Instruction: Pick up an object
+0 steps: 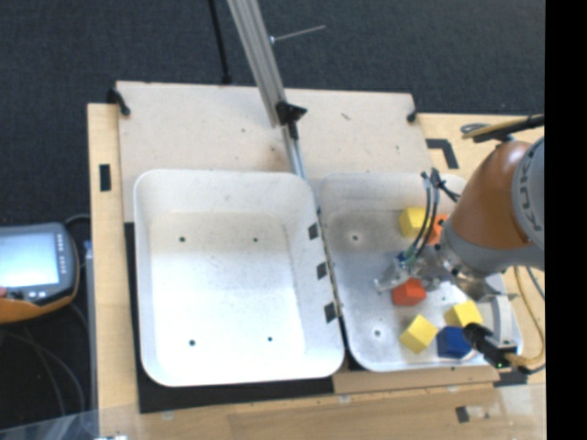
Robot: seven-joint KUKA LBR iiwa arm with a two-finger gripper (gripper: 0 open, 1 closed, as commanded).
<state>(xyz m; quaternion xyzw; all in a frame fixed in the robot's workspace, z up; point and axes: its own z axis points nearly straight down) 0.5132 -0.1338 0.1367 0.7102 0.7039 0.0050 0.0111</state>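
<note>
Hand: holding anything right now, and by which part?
Cannot be told. The hand sits low in the right bin, right beside the red block, but no grip shows.

The bench (pixel 105 246) looks like pale, bare wood with a matt face, and a lighter matt board (pixel 202 126) lies over its far side. Both bins, the left bin (pixel 156 246) and the right bin (pixel 353 337), are white, smooth and speckled with dark scuffs. The blocks look like smooth plastic: the red block (pixel 409 292) among them. The arm's orange band (pixel 495 200) shines glossy.
</note>
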